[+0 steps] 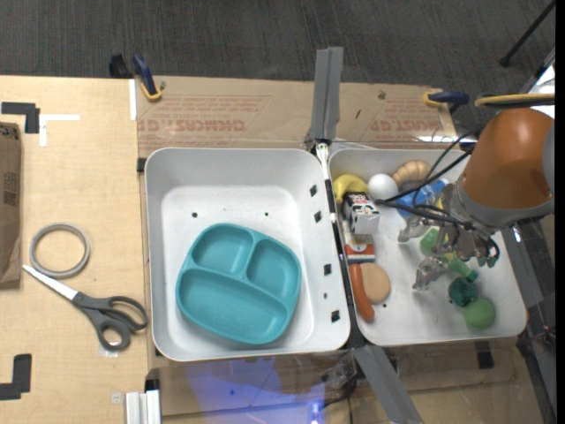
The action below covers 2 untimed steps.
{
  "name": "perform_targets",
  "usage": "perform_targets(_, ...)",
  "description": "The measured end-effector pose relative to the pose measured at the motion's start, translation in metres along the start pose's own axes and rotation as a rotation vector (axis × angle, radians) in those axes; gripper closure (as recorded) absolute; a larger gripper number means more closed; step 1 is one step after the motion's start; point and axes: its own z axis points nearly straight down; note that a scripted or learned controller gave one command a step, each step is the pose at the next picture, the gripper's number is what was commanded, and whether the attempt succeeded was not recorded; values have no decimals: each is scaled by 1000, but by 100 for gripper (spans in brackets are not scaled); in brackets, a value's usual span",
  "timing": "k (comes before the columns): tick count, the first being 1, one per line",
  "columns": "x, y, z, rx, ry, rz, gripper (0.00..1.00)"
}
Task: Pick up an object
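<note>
On the counter [79, 148] at the far left, a roll of tape [59, 248] and a pair of scissors [93, 309] are laid apart from the bins, out of the arm's work. In the left bin [168, 170] a teal divided plate [239, 282] is seen lying flat. The right bin [508, 312] is crowded: a yellow piece [350, 185], a white ball [382, 186], a small printed box [360, 216], a tan egg-shaped piece [376, 283] and an orange carrot-like piece [360, 295] are gathered by its left wall, with green toys [472, 303] at its right. These are the candidates for picking. The gripper [439, 253] is lowered among the green toys, presumably for a grasp; whether anything is pinched by it, or how it is set, cannot be told.
</note>
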Motion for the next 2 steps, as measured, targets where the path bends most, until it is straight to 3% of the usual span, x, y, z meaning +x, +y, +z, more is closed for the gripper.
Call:
perform_targets(1,-48,-4,0,1,-2,7,0)
perform_targets(2,-4,-40,-1,1,-1,11,0)
